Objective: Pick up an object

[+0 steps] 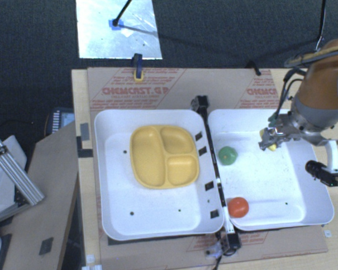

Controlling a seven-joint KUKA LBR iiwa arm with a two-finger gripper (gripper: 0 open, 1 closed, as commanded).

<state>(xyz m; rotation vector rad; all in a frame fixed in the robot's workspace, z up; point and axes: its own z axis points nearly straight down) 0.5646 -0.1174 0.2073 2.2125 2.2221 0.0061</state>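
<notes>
A small round green ball is lying in the left part of the right shallow white bin, with a small round orange-red ball sitting nearer, by that bin's near-left corner. The two-finger gripper is hanging over the bin's far-right part, apart from the green ball, with a bit of yellow showing at its tip; whether it is clenched or released cannot be told. The left white bin is holding a yellow three-compartment plastic plate, and the grey arm with its orange band is reaching in from the right.
</notes>
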